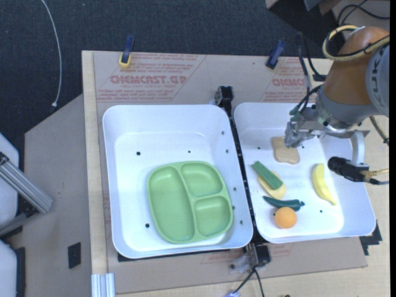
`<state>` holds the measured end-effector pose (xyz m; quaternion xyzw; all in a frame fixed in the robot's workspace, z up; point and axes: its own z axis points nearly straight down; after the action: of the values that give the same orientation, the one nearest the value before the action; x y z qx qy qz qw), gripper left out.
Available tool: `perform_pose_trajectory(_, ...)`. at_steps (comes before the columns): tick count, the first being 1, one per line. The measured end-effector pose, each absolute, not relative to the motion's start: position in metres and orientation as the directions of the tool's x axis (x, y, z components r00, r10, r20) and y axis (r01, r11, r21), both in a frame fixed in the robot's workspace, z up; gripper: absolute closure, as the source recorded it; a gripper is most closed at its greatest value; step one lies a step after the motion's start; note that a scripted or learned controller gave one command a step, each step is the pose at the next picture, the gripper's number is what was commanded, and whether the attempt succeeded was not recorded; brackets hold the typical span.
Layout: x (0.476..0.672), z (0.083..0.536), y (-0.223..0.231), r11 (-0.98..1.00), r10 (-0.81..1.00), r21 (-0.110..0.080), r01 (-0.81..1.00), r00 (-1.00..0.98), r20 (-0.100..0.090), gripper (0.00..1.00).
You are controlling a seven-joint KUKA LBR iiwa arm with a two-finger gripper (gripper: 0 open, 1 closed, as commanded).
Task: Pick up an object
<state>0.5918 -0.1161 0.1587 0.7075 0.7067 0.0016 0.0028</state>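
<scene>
Near the right bin's [365, 218] far wall, the gripper [294, 136] hovers over a tan cookie [286, 152], finger state unclear, with bare floor between it and the banana [323, 183].

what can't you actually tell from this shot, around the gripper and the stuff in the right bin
- Gripper: its own body covers the tip from above, so whether it touches the tan piece below it is unclear.
- Tan piece: its upper edge sits under the gripper; too small to identify.
- Dark green item: too small to identify; the orange ball covers its lower edge.
- Arm: cut off by the right edge of the camera view.
</scene>
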Motion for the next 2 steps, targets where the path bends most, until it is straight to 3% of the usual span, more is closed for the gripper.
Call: perform_pose_trajectory(2,0.587,0.227,-0.118,0.001,1.000,0.005,1.000,-0.001,-0.001,1.00)
